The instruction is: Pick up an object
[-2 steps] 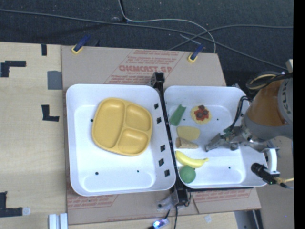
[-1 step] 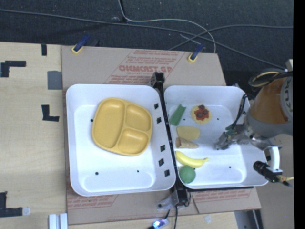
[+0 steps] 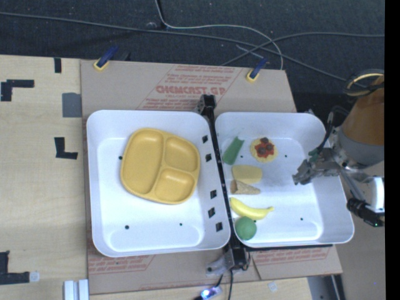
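Gripper (image 3: 304, 174) over right bin (image 3: 325, 230) beside banana (image 3: 250, 210)

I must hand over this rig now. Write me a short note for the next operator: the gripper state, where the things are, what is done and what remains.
Gripper: low over the right bin, near its right side, nothing seen between its fingers.
Things, all in the left part of the right bin: green stick-shaped piece, small round pastry with red topping, pale yellow wedge, tan slice just below it, banana, green round fruit touching the banana.
Left bin: yellow divided plate.
Done: no pick yet.
Left: move left to one item, grasp it and lift.
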Controlling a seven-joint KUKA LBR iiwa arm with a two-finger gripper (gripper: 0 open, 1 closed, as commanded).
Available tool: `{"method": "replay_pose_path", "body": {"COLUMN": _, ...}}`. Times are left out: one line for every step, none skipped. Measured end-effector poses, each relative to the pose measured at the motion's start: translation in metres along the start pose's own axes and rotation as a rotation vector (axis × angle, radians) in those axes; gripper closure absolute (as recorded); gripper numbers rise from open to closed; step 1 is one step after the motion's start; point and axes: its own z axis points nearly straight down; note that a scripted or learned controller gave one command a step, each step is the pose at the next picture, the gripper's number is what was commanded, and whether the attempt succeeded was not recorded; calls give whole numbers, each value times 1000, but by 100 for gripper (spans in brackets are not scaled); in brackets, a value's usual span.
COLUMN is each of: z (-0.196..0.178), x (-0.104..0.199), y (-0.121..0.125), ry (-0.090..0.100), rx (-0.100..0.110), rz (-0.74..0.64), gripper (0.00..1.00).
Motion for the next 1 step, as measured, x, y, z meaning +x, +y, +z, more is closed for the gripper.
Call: {"method": "replay_pose_path", "body": {"z": -49, "x": 0, "y": 2, "ry": 0, "rx": 0, "rz": 0, "gripper": 100}}
